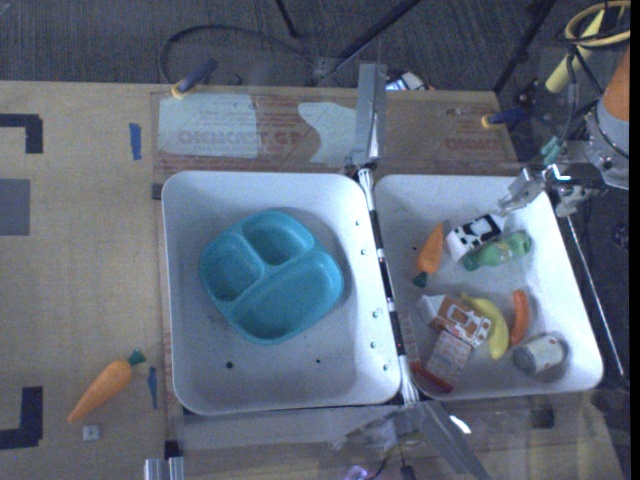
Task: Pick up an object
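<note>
The right bin [585,363] holds several small objects: an orange carrot [431,250], a black-and-white toy [473,235], a green bottle [498,251], a yellow banana [487,320], a red-and-white carton [452,336], a small orange piece [520,313] and a grey can [540,354]. My gripper [543,192] hovers over that bin's far right corner, just above and right of the black-and-white toy. Its fingers stand apart with nothing between them.
A blue divided plate [272,273] lies in the left bin [185,368]. Another toy carrot [100,389] rests on the bench to the left of the bins. A metal divider [385,288] runs between the two bins. Cables and stands crowd the far right.
</note>
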You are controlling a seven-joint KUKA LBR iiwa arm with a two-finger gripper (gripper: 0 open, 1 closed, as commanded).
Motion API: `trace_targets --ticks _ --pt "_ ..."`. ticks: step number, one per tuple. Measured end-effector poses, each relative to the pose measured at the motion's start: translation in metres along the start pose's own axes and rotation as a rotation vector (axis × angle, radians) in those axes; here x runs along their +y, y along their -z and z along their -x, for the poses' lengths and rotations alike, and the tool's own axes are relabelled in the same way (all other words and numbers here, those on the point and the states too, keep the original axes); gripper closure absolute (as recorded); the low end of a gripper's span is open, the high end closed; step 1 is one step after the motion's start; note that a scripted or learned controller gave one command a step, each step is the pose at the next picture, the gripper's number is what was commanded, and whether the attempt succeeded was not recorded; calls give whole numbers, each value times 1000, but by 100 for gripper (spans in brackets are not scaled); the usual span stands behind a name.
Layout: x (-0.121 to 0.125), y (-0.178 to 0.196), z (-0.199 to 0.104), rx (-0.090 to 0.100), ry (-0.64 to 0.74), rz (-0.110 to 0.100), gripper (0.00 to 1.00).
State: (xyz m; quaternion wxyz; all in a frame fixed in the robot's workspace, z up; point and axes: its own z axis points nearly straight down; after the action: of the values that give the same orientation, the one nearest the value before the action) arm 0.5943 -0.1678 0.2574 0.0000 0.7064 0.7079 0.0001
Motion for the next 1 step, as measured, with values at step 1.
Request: trace_targets --ticks 1 --pt "47 -158 20 -2 -19 4 0"
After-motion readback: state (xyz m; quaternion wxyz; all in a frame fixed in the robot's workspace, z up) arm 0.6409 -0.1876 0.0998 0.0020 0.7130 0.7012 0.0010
